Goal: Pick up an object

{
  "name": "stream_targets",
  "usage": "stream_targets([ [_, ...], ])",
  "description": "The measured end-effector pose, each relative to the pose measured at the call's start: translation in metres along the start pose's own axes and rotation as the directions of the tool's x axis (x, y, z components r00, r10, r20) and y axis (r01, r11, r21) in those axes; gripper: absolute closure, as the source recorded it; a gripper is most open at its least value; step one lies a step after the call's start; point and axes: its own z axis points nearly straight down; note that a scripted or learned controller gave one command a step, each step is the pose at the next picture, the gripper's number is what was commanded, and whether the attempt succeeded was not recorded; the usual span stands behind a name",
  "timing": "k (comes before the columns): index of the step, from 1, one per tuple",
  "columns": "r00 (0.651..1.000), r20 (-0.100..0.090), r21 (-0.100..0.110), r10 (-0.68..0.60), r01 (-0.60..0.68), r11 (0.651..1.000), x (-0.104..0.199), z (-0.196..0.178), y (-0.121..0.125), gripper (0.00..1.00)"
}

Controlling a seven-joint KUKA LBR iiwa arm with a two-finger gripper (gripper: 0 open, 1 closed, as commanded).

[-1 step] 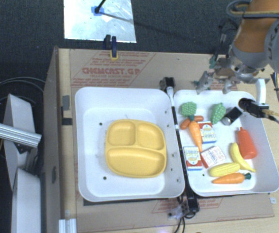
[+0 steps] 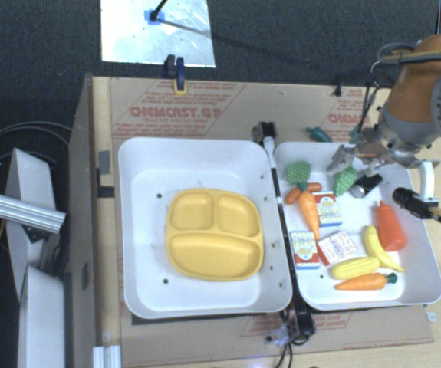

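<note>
Red lettering on the brown cardboard sheet (image 2: 205, 102) under the bins reads "CHEMCAST GP". The two-finger gripper (image 2: 350, 167) hangs over the back of the right white bin (image 2: 427, 282), with a small green bumpy toy vegetable (image 2: 345, 182) just at its fingertips; whether it is gripped cannot be told. The left white bin (image 2: 139, 205) holds a yellow divided plastic plate (image 2: 214, 233).

Bench (image 2: 205, 102) bears two bins (image 2: 139, 205) (white, adjacent).
</note>
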Motion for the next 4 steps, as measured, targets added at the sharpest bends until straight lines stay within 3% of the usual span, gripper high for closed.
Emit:
stream_targets([
  [1, 1.000, -0.002, 0.000, -0.001, 0.001, 1.000, 0.052, 0.069, -0.025, 0.00],
  [2, 1.000, -0.002, 0.026, -0.005, 0.005, 1.000, 0.052, 0.068, 0.014, 0.00],
  [3, 1.000, -0.002, 0.047, -0.006, 0.006, 0.999, 0.052, 0.069, 0.019, 0.00],
  [4, 1.000, -0.001, 0.000, 0.000, 0.000, 1.000, 0.052, 0.068, -0.048, 0.00],
])
